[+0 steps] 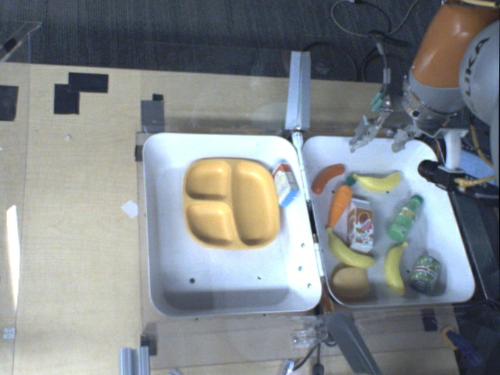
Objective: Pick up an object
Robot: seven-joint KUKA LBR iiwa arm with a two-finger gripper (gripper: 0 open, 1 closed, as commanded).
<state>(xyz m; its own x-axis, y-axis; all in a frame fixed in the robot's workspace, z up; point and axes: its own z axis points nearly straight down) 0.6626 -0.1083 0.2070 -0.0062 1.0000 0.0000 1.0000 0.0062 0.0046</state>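
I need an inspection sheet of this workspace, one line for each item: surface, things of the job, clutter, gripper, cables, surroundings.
Surface: wooden bench bearing left bin and right bin, side by side.
Job's things: in the right bin, sausage, carrot, three bananas, carton, green bottle, can, brown round item.
Clutter: yellow divided tray and a small packet in the left bin.
Gripper: gripper open, above the right bin's far edge, holding nothing.
Cables: black cable looping behind the arm.
Surroundings: dark floor beyond the bench; black marks on the bench top.
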